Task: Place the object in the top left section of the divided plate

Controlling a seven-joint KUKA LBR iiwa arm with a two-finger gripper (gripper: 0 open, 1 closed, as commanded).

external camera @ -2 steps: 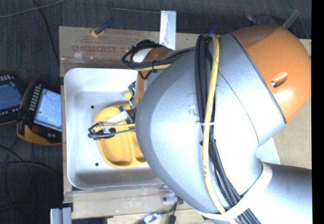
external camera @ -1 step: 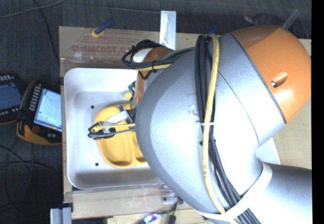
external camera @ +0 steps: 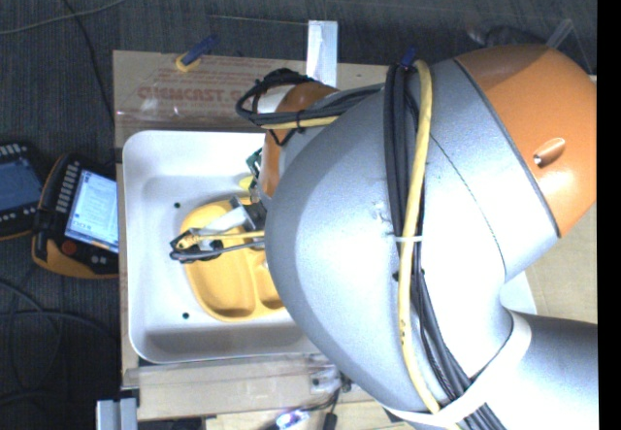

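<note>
Where yellow divided plate [external camera: 218,287] lies in white bin [external camera: 146,176]: pincer [external camera: 184,246] above it, grip state unclear.

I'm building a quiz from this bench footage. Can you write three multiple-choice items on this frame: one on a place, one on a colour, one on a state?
1. Where is the plate?
A. in the left bin
B. on the carpet
C. on the cardboard

2. What colour is the plate?
A. blue
B. yellow
C. green

3. How does the gripper stand to the plate?
A. over the carpet, away from the bin
B. behind the cardboard
C. over the plate, inside the bin

Answers:
1. A, the plate lies on the floor of the white left bin.
2. B, its visible sections are yellow.
3. C, the dark fingertips sit over the plate's left part; the arm hides the rest.
</note>
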